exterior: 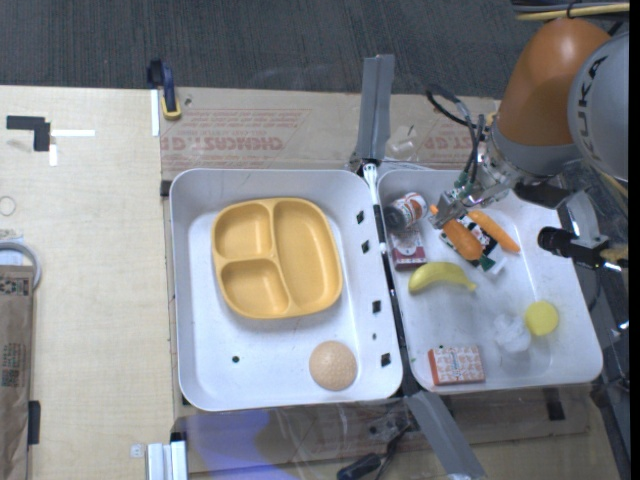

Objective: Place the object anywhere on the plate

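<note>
A yellow three-compartment plate (277,258) lies in the left bin (190,298), with nothing on it. My gripper (453,211) hangs low over the upper part of the right bin (575,298). It sits right at an orange carrot-like piece (462,236), with a second orange piece (497,231) just to its right. A yellow banana (442,277) lies below them. A small can (408,210) lies to the gripper's left.
A tan ball (333,365) rests in the left bin below the plate. The right bin also holds a dark red box (408,255), a yellow lemon (542,317), a clear cup (512,336) and a patterned box (456,365). A grey divider post (376,108) stands between the bins.
</note>
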### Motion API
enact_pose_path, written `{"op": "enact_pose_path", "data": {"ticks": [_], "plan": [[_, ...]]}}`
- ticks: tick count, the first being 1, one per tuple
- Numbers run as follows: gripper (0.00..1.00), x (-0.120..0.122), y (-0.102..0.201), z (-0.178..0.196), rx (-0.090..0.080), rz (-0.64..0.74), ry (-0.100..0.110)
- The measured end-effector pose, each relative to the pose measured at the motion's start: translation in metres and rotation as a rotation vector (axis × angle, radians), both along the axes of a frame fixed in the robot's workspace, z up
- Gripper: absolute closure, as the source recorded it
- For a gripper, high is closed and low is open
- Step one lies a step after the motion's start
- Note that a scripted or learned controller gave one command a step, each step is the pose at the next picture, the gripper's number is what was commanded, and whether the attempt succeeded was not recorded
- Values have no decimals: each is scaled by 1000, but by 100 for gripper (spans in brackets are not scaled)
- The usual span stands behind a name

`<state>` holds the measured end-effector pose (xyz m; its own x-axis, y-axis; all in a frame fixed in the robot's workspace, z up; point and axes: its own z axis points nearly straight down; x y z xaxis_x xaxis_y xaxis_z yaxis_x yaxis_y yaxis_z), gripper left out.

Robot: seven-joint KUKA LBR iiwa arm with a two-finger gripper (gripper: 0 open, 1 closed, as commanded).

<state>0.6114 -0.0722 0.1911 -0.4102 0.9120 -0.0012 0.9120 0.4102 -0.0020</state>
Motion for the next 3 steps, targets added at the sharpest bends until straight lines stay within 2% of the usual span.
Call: {"op": "enact_pose_path", "data": {"ticks": [1, 2, 3], "plan": [[100, 0, 67, 0, 1, 65, 0], [100, -36, 152, 0, 1, 189, 0], [100, -54, 217, -46, 1, 428, 3]]}}
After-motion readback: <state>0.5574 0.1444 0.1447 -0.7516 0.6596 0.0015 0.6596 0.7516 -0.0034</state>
